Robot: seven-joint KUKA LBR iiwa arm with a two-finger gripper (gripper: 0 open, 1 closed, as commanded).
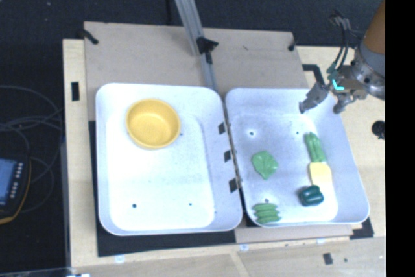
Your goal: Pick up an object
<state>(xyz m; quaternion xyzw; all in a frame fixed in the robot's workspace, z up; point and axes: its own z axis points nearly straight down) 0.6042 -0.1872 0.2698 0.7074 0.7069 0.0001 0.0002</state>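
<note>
My gripper (323,102) hangs over the far right edge of the right bin (279,110), its two fingers spread apart with nothing between them. Below it in that bin lie a green and yellow corn-like piece (316,159), a dark teal block (310,195), a light green leafy lump (264,164) and a ribbed green piece (265,211) near the front edge. All of them sit apart from the gripper, toward the bin's front.
The left bin (162,204) holds a yellow bowl (153,123) at its back left. A grey metal pole (188,10) slants down to the divider between the bins. A handheld controller (10,188) lies off the bench at the left.
</note>
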